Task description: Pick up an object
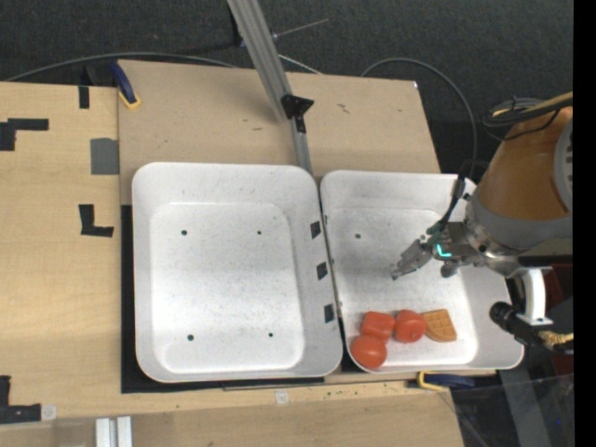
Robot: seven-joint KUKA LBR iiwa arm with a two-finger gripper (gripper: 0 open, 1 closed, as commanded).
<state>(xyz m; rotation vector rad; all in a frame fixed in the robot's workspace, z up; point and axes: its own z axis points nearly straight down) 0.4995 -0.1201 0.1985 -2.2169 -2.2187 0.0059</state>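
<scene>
In the right bin [372, 198], three red rounded pieces lie together near the front wall: one [377, 324], one [409, 326] and one [369, 350]. An orange waffle-patterned piece [440, 325] lies just right of them. My gripper [425, 268] hangs over the middle of this bin, a little behind the pieces and apart from them. Its fingers are spread open, one pointing left [403, 267] and one to the right [450, 269], with nothing between them.
The left bin [223, 180] stands beside the right one, with black clips along the shared wall. A metal rod [265, 49] slants in from the back toward the bins' junction. The arm's orange band [526, 170] is over the right bin's right edge.
</scene>
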